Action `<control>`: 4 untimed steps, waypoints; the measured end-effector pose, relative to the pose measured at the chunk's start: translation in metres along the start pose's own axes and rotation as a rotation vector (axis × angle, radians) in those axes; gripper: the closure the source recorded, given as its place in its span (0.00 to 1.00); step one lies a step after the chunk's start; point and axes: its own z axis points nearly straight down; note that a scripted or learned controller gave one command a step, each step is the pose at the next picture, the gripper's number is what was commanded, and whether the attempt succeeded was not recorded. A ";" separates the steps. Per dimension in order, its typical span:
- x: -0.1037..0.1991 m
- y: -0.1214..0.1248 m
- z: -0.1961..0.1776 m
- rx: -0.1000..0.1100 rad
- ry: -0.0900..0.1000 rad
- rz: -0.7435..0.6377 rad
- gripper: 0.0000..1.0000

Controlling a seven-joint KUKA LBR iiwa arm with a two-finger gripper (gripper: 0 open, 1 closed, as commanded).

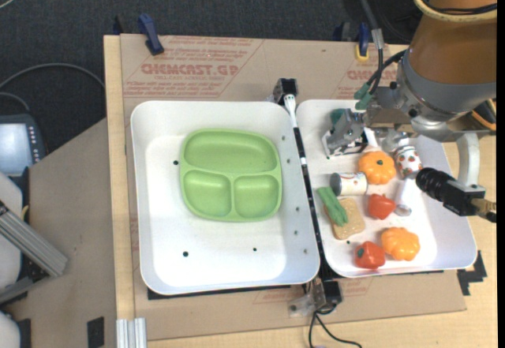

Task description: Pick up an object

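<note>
My gripper (345,136) hangs over the far left part of the right bin (458,256), above the toy food gathered there. Whether it is open or closed cannot be read from this angle, and nothing is visibly held.

Candidate objects, all in the right bin:
- Small orange pumpkin (377,167), just beside my gripper on its near side. It looks like hollow moulded plastic: light, stiff, smooth. The rounded, ribbed body may slip out of a shallow pinch, so I would close across its widest part, low on the body.
- Red pepper (380,206) and red tomato (368,255): likely the same light, slick plastic.
- Second orange pumpkin (400,243), near the front edge, with open space around it.
- Green strip (332,205) lying on a tan slice (348,223): flat, low, hard to get under.

Nothing looks fragile. The left bin (150,244) holds a green divided plate (231,174), too wide for a pinch except at the rim.

The nearest pumpkin appears the best target.
</note>
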 end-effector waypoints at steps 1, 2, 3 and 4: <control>-0.022 -0.036 0.160 0.033 0.000 0.003 0.00; -0.020 -0.031 0.142 0.012 0.000 -0.001 1.00; 0.035 -0.031 0.128 0.011 0.001 -0.008 1.00; 0.026 -0.027 -0.017 -0.004 0.002 -0.004 1.00</control>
